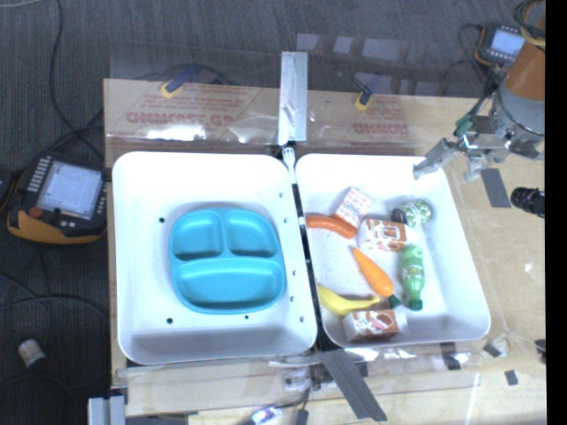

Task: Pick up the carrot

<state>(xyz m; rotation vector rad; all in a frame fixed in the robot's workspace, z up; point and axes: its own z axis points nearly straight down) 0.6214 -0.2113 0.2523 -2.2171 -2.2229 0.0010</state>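
Glossy smooth plastic on the blue tray (pixel 229 259) and white bins (pixel 142 184); matt orange on the carrot (pixel 375 273); pale wood on the desk (pixel 509 255); rough dark carpet (pixel 89 25) at upper left.

Arm (pixel 532 78) cut off by the right edge — only the wrist end and part of the orange band in view. Pincer (pixel 452 159) small and blurred; finger state unreadable.

Banana (pixel 347 300): its right end tucked under the carrot (pixel 376 273) tip and the lower carton (pixel 372 323).

Prints on the cartons too small to read. Green round item (pixel 415 212) by the bin wall — blurred, kind unclear.

Desk (pixel 496 237) runs out of frame at right.
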